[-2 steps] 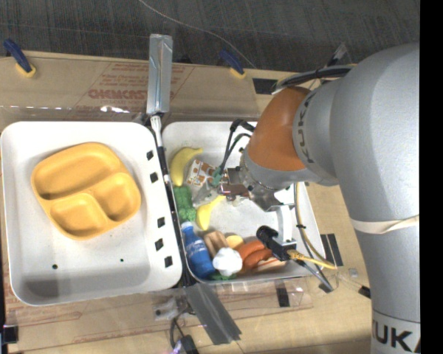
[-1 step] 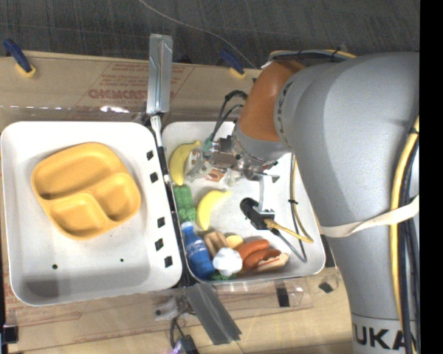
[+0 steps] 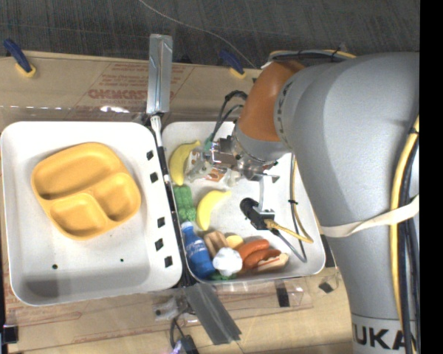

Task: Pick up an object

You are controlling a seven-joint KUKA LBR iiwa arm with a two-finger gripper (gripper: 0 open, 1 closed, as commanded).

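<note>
Camera view: looks down at a slant on worktop w/ two white bins side by side.
Left bin [image 3: 15, 271]: holds one thing, see next line.
Yellow plate [image 3: 86, 189]: divided, lies flat toward left bin's far-left part.
Right bin [image 3: 184, 130]: crowded, items mostly along its left wall & near edge.
Arm [image 3: 354, 139]: grey w/ orange band, reaches in from right, covers right bin's far-right corner.
Gripper [image 3: 210, 161]: low over right bin's far-left part, just beside the upper banana.
Grip state: can't tell, tip too cluttered to read.
Upper banana [image 3: 179, 162]: by right bin's left wall near far-left corner, lying flat, just left of gripper; touching or not, can't tell.
Lower banana [image 3: 209, 207]: mid-bin, toward the left wall.
Green item [image 3: 183, 201]: against left wall, btw the two bananas; kind unclear.
Blue bottle [image 3: 196, 251]: near-left corner, lying down.
White item [image 3: 227, 260]: at near edge, just right of bottle.
Hot dog [image 3: 262, 255]: at near edge, right of white item.
</note>
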